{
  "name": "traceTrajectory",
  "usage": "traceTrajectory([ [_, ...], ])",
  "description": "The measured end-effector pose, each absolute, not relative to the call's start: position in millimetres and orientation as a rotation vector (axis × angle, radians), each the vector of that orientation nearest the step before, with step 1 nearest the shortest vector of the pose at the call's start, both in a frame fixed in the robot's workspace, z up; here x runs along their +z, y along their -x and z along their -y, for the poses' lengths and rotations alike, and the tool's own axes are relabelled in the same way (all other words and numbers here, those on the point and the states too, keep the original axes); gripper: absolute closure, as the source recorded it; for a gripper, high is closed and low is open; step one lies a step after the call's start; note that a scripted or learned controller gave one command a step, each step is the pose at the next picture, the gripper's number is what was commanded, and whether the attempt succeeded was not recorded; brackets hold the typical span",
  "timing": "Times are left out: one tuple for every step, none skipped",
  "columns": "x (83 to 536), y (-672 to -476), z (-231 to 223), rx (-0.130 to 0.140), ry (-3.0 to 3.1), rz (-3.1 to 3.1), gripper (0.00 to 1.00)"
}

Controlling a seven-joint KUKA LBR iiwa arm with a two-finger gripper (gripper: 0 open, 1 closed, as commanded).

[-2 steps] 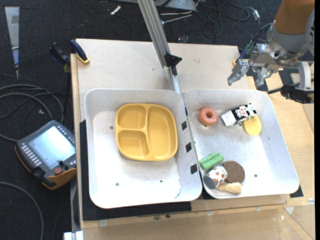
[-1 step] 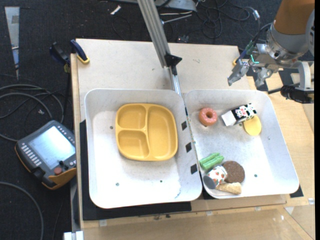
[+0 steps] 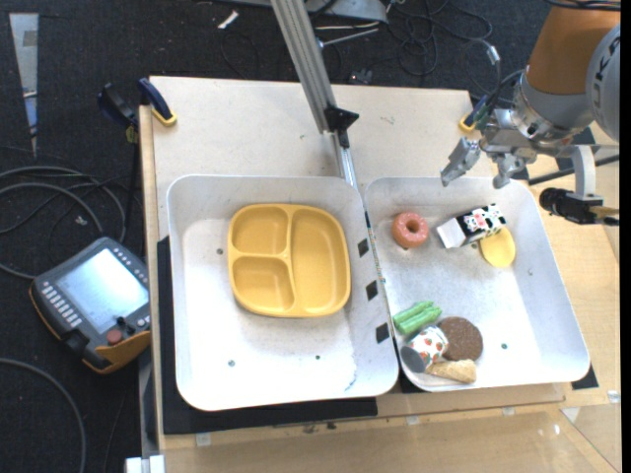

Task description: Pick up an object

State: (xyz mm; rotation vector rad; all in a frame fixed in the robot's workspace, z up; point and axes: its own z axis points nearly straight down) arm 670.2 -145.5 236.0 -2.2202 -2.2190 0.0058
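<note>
The worktop (image 3: 246,126) holds two white bins. The left bin (image 3: 197,363) has a yellow tray (image 3: 289,260). Right of it lie a pink donut (image 3: 409,230) and other toys. At the upper right, the arm leans in, its end effector (image 3: 485,168) spread wide, holding nothing.

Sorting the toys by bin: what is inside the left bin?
The left bin holds one yellow divided plate, with three bare compartments. Whatever lies beneath the plate is covered.
</note>
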Motion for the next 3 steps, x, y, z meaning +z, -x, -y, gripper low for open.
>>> traceTrajectory([
  [187,-664.3,138,0.006,2.218,2.219,0.0],
  [144,-664.6,135,0.005,2.218,2.22,0.0],
  [158,-665.9,136,0.0,2.223,2.223,1.0],
])
